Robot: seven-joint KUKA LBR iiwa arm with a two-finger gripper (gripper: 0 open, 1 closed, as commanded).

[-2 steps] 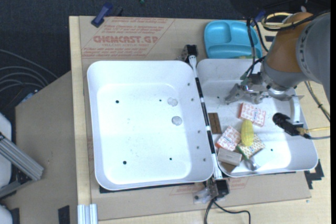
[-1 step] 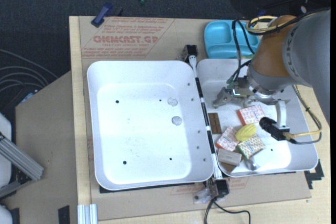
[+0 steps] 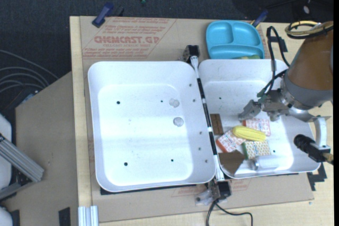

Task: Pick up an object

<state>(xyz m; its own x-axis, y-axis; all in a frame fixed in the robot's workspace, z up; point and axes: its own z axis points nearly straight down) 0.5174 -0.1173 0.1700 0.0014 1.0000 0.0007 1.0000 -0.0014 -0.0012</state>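
Yellow corn cob (image 3: pixel 249 133) lies in the right bin (image 3: pixel 222 79) among packets, just below the end effector (image 3: pixel 253 109), whose spread I cannot tell. Approach step; next, descend over it.

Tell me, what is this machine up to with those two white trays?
A grey robot arm reaches in from the right, over the right bin. Its gripper hangs just above a small pile near that bin's front: a yellow banana-like toy, some printed packets and a brown card. Nothing shows between its fingers, so no object has been picked up yet. A blue divided tray sits behind the bins.
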